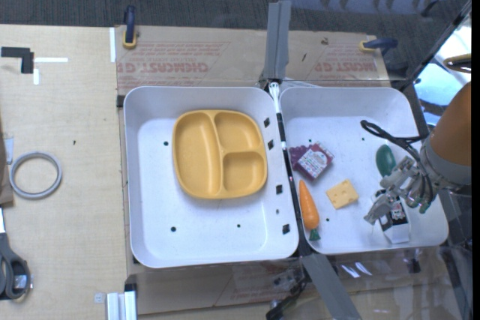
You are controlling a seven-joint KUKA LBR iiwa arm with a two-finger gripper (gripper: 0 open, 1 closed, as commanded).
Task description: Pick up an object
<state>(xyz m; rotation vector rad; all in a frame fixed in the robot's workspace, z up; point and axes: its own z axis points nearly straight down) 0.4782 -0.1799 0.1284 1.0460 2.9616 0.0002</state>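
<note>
two bins point(142, 236); mirrored red print on cardboard point(195, 65) unreadable; claw point(391, 207) low in right bin, finger state unclear

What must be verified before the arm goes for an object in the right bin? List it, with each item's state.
1. Hand over the right white bin: ok, near its lower right corner.
2. Hand free of any object: cannot tell, its tip is cluttered.
3. Targets present: ok. An orange toy carrot, a yellow cheese wedge, a purple packet and a green item lie in that bin.
4. Nearest target unobstructed: ok, the cheese wedge lies apart from the others.
5. Carrot graspable: not ok, it lies against the bin's left wall.
6. Yellow divided plate out of the way: ok, it sits in the left bin.
</note>
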